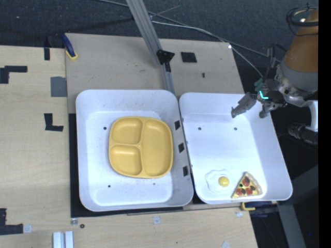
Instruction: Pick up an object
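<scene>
Red-topped and wedge-shaped, a toy pizza slice (pixel 247 185) is seen at the near right corner of the right bin (pixel 269 138), with a toy fried egg (pixel 219 180) just beside it on its left. The slice's long axis is judged to run from near-left to far-right, its narrow tip pointing up and away toward the far side, its broad crust end lying nearest the bin's front wall. The egg is roughly round, so no clear axis can be given for it.

Farther left, a yellow divided plate (pixel 140 146) lies flat in the middle of the left bin (pixel 88 138), its long axis running roughly across the view.

At the far right corner of the right bin, the gripper (pixel 250 106) hangs above the rim, well apart from all three things. Its jaws are spread wide and nothing is held between them.

The step in hand is judged to be the approach: no object has yet been reached. For the next move, the gripper would need to be carried toward the near end of the right bin, lowered over the slice or the egg, and the jaws turned so that they close across the slice's short width, not along its length. Both lie flat and close to the wall, so a slip is likely.
</scene>
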